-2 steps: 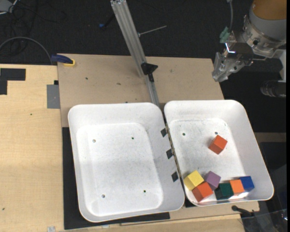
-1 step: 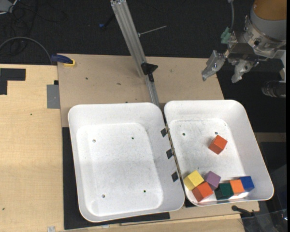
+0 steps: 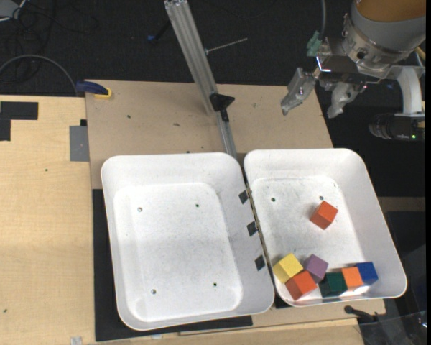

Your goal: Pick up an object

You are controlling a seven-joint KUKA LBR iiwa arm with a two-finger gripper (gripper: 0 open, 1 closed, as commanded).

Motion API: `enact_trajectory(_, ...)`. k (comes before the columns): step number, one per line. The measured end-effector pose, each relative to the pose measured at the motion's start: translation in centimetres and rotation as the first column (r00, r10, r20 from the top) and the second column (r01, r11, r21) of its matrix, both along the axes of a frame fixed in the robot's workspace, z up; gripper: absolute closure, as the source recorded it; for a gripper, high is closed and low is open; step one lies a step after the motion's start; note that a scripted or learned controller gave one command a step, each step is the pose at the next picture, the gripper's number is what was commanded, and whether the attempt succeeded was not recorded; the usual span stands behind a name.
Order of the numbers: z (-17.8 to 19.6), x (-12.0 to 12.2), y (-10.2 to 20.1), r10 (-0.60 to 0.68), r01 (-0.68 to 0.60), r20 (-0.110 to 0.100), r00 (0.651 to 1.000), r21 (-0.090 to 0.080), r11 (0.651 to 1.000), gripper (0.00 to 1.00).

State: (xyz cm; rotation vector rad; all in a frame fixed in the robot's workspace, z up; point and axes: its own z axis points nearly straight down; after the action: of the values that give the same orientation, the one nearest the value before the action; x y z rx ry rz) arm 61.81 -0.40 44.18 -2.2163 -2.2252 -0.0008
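The claw (image 3: 317, 102) hangs spread wide and empty at one o'clock, above the surface. At five o'clock in the right bin (image 3: 370, 185), a lone red block (image 3: 323, 214) looks light and rigid; pinch its flat opposite faces.

no readable text, no labels, brands, numbers or signs on anything in view

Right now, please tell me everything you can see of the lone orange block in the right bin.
The orange block is a small cube that looks like painted wood, with a lighter orange top and redder sides. It lies alone on the floor of the right bin, turned a little askew to the bin's walls. Nothing touches it; the other blocks crowd the near corner, and the claw hangs far beyond the bin.
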Motion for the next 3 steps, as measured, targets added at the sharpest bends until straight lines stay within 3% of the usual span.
enact_trajectory(1,7.6,-0.8,4.7,0.001,-0.001,0.006,1.000,0.001,1.000,0.00)
enact_trajectory(2,0.5,3.3,2.7,-0.006,0.006,-0.009,1.000,-0.003,1.000,0.00)
enact_trajectory(3,6.6,3.9,5.7,0.000,0.000,0.004,1.000,0.000,1.000,0.00)
